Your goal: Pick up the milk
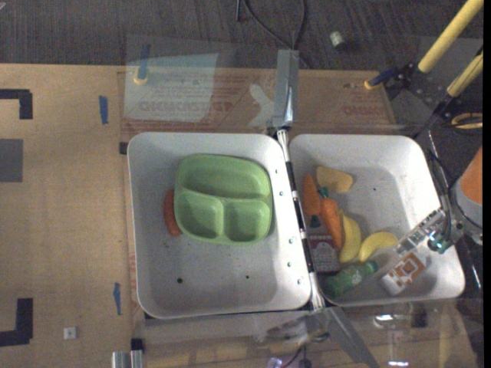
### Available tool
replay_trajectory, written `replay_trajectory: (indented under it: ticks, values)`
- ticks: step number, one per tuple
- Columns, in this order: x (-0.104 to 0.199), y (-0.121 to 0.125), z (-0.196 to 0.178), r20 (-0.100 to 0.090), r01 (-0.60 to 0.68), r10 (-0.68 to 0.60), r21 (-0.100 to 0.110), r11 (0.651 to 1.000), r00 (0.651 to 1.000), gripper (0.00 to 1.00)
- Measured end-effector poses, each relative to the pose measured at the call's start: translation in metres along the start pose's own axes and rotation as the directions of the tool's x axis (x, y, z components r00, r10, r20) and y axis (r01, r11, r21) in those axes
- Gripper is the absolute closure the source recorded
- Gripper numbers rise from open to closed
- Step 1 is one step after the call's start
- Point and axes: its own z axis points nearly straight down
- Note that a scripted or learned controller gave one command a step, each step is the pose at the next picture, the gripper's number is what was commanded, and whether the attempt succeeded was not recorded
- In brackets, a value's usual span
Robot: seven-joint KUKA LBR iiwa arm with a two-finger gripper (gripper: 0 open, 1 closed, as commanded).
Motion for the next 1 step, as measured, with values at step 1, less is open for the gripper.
replay_trajectory:
  ticks: [1]
  values:
    - [0.0523, 0.0396, -0.0581, 0.000, 0.197, -0.197, 0.000, 0.980, 0.980, 1.00]
